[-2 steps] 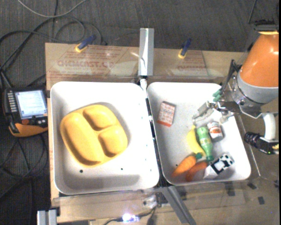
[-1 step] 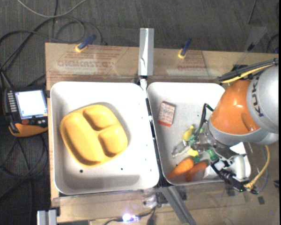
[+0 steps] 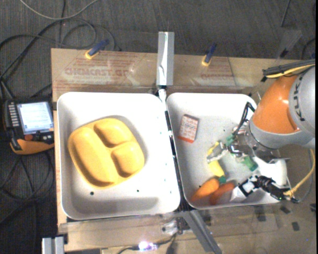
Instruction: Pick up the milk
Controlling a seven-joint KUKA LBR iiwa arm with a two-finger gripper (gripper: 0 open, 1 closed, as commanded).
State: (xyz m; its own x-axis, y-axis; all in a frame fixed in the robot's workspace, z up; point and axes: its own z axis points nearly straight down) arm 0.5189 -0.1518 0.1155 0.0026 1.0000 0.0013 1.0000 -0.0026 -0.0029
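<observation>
From the camera above, my hand (image 3: 222, 151) hung low in the right bin (image 3: 201, 102), over a yellow piece (image 3: 216, 168); I could not tell whether it was open or closed. The milk (image 3: 188, 128), a small carton, lay flat near that bin's left wall, apart from my hand. Carrots (image 3: 214, 189) sat by the near edge. A yellow divided tray (image 3: 106, 151) filled the left bin (image 3: 74, 102).

A dark grey carpeted floor (image 3: 212, 15) surrounded the bench (image 3: 116, 70), whose brown board top carried two clamps (one blue, one yellow-tipped). Black and pale cables (image 3: 47, 15) trailed across the carpet, and a small lit screen (image 3: 34, 116) sat at the left.
</observation>
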